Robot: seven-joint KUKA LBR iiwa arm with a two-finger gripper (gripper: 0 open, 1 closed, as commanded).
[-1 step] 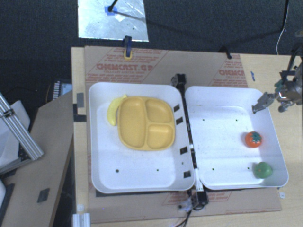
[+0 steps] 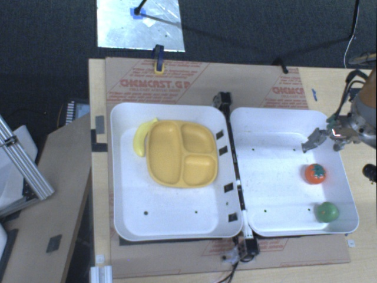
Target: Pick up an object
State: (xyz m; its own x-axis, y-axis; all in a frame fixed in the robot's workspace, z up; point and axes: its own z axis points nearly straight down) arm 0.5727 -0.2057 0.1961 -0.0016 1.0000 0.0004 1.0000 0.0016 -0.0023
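White plastic makes up both shallow bins on the tabletop (image 2: 277, 81), and the right-hand bin (image 2: 277, 175) serves as the landmark here. Along that bin's right side lies a small round orange-red ball with a green top (image 2: 315, 174), like a toy tomato. A round green ball (image 2: 326, 211) rests in the same bin's lower right corner, just below the orange-red one and apart from it. Over the bin's upper right edge hangs the grey end effector (image 2: 315, 140) of the arm, reaching in from the right; a dark finger (image 2: 313, 139) points down and left toward the bin floor, above the orange-red ball and not touching it. Whether the fingers are spread or closed, I cannot tell from here; nothing is seen between them. To the left of the right-hand bin, touching it along a dark hinged seam, sits the left-hand bin (image 2: 126, 217), which holds a yellow three-compartment plastic plate (image 2: 179, 153) with a yellow banana-shaped toy (image 2: 140, 138) tucked against the plate's left edge.
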